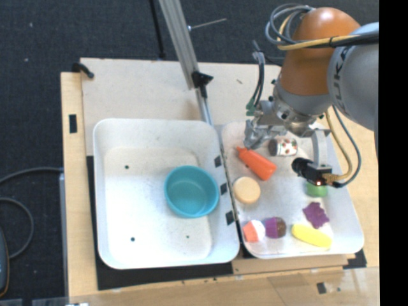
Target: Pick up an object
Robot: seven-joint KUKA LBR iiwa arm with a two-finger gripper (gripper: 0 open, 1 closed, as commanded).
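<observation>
Smooth white plastic bins: left bin (115,247), right bin (347,234). In the left, a glossy round teal bowl (191,191). In the right, toward 11 o'clock, a tapered orange carrot (257,162), matte, long axis from 10 to 4 o'clock, thick end at 4. At 6 o'clock from it, a round tan bun (247,190); farther toward 5, a yellow banana (312,236). Gripper (253,136) just above the carrot's narrow end; cannot tell whether jaws are apart or together.
</observation>
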